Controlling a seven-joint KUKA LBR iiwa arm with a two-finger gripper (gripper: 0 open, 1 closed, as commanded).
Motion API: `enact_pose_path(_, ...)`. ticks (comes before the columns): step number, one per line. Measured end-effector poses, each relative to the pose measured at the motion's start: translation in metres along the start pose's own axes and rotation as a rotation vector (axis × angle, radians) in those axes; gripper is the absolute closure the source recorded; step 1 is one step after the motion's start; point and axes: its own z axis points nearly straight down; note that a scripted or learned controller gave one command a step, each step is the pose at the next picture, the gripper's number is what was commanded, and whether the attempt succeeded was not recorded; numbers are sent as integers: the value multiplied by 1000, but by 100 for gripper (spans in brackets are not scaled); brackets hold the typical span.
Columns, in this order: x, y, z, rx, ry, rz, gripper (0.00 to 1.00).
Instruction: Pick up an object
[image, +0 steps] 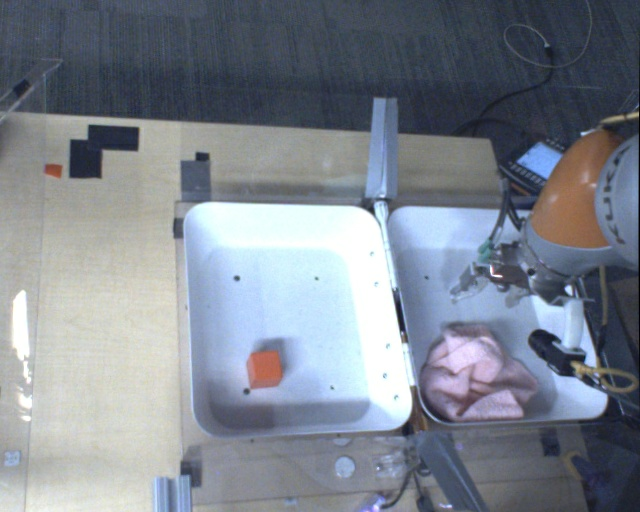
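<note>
Cloth (473, 376), pink, crumpled, in right bin (440, 240) at near edge, long axis along that edge. Gripper (478, 276) above bin middle, fingers apart, holding nothing; cloth just nearward of fingertips. Orange block (265, 369) in left bin (280, 225), near-left corner, well apart.

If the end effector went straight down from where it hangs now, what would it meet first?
Most likely the bare white floor of the right bin, since the end effector hangs above the pink cloth rather than over it. Depth is hard to judge from this slanted view.
</note>
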Motion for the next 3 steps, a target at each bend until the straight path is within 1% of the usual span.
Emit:
enact_pose_path(1,-16,-51,46,-11,-1,-150,0)
enact_pose_path(2,-44,-8,47,-9,-2,-168,0)
enact_pose_path(3,-52,-51,46,-11,-4,-314,0)
